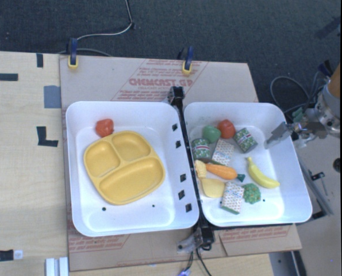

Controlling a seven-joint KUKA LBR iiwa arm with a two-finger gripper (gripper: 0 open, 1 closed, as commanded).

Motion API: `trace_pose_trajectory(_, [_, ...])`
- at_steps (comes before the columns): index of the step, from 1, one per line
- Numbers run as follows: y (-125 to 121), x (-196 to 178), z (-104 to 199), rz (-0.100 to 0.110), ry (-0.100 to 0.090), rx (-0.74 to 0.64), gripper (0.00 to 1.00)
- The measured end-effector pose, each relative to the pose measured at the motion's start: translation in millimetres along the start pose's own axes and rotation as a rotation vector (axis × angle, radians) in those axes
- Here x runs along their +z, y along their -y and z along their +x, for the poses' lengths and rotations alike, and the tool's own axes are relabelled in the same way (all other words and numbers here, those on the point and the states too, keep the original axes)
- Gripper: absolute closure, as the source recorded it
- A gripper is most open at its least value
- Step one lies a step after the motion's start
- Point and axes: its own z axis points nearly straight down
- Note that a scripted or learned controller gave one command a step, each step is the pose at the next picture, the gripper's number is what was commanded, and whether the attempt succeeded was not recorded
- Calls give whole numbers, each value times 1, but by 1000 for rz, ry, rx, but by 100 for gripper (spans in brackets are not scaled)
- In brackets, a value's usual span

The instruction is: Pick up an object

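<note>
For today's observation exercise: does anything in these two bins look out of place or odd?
One thing: a red tomato lies alone in the left bin, beside the yellow divided plate rather than on it. The other toy foods are heaped in the right bin.

Even, fairly bright overhead light; the white bins [76,171] come close to washing out, with soft shadows along their inner walls. The picture is low-resolution and slightly soft. The arm [326,117] at the right edge is blurred.
</note>
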Motion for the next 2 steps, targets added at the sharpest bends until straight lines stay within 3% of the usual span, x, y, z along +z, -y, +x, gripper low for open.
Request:
trace_pose_trajectory(1, [30,167,-7,-1,-1,1,0])
trace_pose_trajectory(2, [-4,173,75,-2,-2,-2,0])
